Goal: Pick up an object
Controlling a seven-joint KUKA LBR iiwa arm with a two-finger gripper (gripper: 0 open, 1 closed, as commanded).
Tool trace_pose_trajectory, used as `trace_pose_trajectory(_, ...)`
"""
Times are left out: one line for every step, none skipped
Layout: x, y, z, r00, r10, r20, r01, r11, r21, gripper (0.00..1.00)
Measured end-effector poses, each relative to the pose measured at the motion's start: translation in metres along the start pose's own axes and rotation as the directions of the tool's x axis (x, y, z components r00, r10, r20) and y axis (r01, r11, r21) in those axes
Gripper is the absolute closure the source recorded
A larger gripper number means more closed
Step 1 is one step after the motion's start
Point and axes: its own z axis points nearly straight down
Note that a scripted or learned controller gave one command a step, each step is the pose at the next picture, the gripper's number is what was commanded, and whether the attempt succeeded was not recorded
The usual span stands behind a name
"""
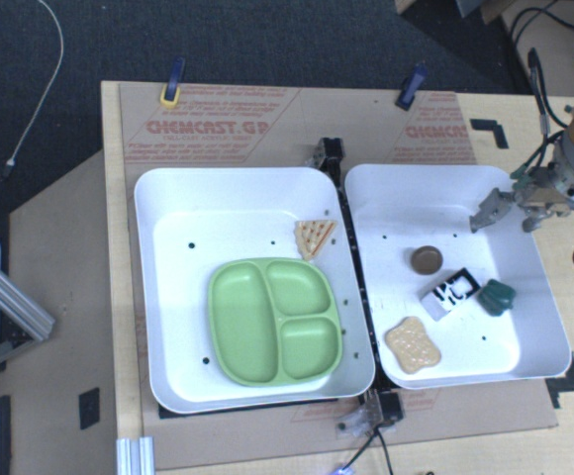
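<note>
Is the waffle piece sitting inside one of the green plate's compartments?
No. The waffle piece lies on the left bin floor just beyond the green plate, near its upper right corner.

Grey metal hand (510, 211) w/ two fingers — dark cables above.

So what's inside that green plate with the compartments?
Nothing visible: all three compartments of the green plate look bare. The waffle piece lies outside it, on the left bin floor. Whatever is under the plate is hidden.
</note>
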Motion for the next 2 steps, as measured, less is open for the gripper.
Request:
trace_pose_trajectory(0.008, 0.004, 0.047, 1.0, -0.001, -0.002, 0.001, 1.0, 0.003, 0.0)
trace_pose_trajectory(0.007, 0.005, 0.033, 1.0, -0.001, 0.001, 0.001, 1.0, -0.004, 1.0)
